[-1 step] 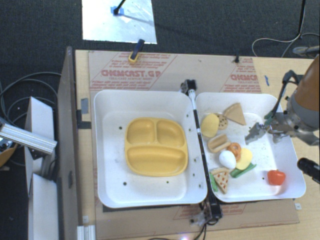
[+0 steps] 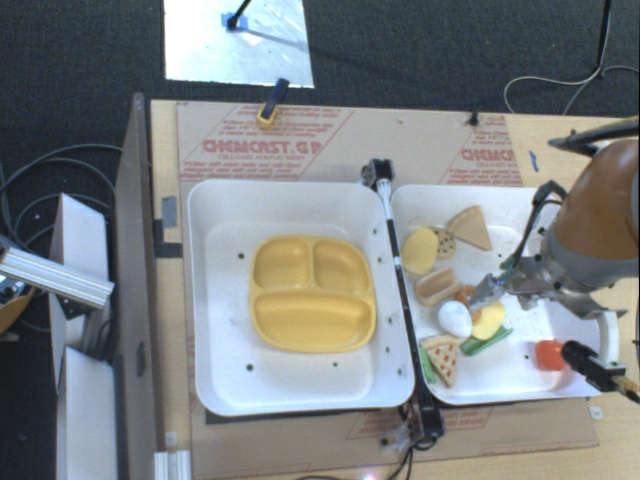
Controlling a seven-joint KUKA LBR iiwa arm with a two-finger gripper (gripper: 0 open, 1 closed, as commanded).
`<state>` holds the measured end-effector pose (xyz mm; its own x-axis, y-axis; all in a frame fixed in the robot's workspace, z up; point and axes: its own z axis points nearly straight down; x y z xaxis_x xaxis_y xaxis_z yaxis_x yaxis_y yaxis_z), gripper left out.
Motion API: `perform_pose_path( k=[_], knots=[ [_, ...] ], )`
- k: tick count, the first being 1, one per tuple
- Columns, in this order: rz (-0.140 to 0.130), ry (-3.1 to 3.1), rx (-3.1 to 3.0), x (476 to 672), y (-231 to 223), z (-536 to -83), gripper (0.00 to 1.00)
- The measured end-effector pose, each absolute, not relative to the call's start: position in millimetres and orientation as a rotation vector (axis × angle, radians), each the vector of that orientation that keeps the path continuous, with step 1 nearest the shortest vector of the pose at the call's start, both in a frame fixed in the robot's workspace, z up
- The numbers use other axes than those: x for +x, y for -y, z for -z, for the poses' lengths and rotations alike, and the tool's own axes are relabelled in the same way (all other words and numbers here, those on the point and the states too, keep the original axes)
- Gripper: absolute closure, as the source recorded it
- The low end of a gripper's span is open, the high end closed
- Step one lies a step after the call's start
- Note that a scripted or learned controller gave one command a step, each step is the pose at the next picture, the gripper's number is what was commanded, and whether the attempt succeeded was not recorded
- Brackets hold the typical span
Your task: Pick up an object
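One end effector [image 2: 487, 293] low over right bin's [image 2: 520, 393] toy food, grip state impossible to tell.

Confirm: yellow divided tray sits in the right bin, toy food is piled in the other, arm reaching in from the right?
Not quite. The camera view shows the yellow divided tray in the left bin; the toy food, such as the white egg and pizza slice, lies in the right bin. The arm does reach in from the right.

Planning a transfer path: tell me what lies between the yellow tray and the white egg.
In the camera view, between the yellow tray and the white egg lie bare bin floor and the black divider where the bins meet.
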<state>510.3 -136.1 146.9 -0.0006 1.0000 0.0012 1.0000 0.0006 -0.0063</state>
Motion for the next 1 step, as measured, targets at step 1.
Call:
perform_pose_path(
  k=[1],
  knots=[
    [0.010,2.219,-2.221,511.9,159.2,-84.9,0.00]
  ],
)
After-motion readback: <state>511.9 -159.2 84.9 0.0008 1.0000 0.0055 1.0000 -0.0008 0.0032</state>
